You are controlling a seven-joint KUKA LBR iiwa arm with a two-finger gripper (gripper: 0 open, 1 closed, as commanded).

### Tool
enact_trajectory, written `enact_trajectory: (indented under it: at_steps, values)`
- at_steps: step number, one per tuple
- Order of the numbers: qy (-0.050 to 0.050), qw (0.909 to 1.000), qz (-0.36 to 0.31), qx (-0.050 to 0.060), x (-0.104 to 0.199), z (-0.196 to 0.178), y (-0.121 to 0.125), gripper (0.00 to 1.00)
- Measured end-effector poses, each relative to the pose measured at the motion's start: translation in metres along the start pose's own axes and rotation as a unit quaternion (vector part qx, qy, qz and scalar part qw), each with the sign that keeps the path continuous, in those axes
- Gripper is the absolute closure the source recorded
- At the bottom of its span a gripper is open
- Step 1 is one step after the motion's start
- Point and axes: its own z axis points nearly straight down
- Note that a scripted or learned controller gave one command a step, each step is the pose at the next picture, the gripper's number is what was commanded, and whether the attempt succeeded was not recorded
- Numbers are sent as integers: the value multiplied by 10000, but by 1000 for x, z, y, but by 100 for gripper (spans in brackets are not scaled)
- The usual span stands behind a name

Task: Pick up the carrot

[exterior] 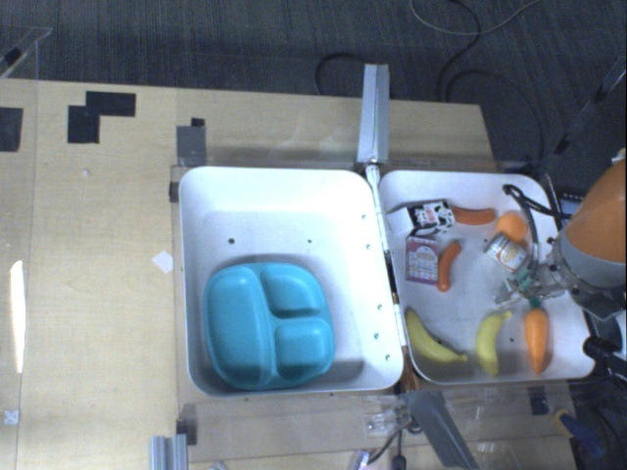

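The carrot (536, 337) lies in the right bin (460, 186), near its near right corner, just right of a yellow banana (489, 341). The gripper (529, 284) hangs just above the carrot's far end, close to a small tin (504, 252) (whether its fingers are apart or together I cannot tell at this size). I judge this the approach step, nothing gripped yet. The next move calls for descending squarely over the carrot's body, clear of the banana.

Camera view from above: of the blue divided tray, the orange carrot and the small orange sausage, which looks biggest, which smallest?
1. Blue divided plastic tray, by far the largest.
2. Orange carrot.
3. Small orange sausage, only slightly smaller than the carrot, so that ranking is unsure.
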Motion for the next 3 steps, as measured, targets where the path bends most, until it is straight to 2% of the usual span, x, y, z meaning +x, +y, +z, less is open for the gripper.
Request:
enact_trajectory:
  at_steps: [1, 2, 3]
  values:
    - [6, 10000, -1, 2, 0, 0, 0, 0]
    - [-41, 9992, -393, 22, -28, 12, 88, 0]
    - [-31, 9993, -374, 38, -11, 11, 4, 0]
